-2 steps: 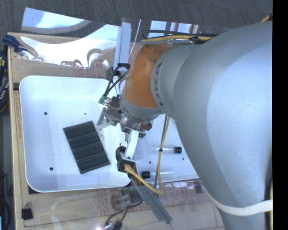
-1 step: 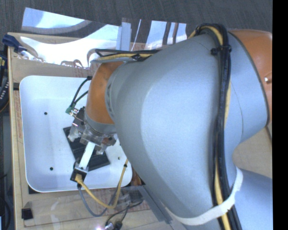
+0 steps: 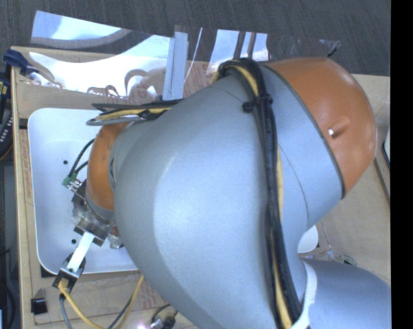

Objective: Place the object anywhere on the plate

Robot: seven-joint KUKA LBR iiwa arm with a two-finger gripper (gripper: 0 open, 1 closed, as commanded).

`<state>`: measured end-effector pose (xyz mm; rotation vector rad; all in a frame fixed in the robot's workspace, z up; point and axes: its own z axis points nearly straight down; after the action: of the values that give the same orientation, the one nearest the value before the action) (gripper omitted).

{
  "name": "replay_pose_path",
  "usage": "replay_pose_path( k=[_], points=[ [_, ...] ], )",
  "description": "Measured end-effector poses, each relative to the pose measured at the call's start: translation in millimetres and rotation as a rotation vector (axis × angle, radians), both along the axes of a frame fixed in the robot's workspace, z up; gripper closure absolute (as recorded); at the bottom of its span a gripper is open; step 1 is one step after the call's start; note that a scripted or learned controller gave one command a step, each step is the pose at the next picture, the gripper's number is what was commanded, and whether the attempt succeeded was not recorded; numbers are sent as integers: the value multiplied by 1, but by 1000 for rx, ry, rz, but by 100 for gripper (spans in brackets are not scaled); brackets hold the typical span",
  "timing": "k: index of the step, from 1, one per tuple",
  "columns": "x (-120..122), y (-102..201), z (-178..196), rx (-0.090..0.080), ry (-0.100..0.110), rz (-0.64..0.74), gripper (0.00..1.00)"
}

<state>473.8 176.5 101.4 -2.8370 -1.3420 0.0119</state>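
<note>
Grey casing of the arm (image 3: 220, 204), item one: it crosses the camera view from the right and covers most of both bins. A black cable bundle (image 3: 268, 184) runs down its back, and the orange band (image 3: 330, 136) sits at upper right.

Item two, left bin (image 3: 45, 184): shallow and white. Its left wall and a strip of bare floor show; the rest lies under the arm.

Item three, tool (image 3: 90, 218): the wrist hangs low over the left bin, close to its near wall, with a second orange section (image 3: 100, 163) just above it. A small white bracket (image 3: 76, 256) juts from it toward the bin's front edge. Whether the tool is wide, narrow or holding anything cannot be told from here; the arm's bulk hides the working end.

Item four, object and plate: neither can be located. Both are presumably beneath the arm, the object likely under or at the tool.

Item five, bench (image 3: 28, 98): a wooden rim runs round the bin, with a yellow cable (image 3: 90, 314) along the front.

Handling note, as judgement: the step appears to be a descent or a grasp in the left bin. Doing it well means keeping the wrist vertical, staying off the bin's near wall, closing only once the object is centred, then lifting straight before any travel toward the plate. Confirm the grasp after the arm rises.
</note>
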Motion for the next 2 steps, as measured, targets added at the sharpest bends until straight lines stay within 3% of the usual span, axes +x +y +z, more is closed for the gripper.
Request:
replay_pose_path(
  k=[1,2],
  points=[
    [1,42,-11,-3,-3,-386,0],
    [89,-26,104,1,-4,-251,0]
  ],
)
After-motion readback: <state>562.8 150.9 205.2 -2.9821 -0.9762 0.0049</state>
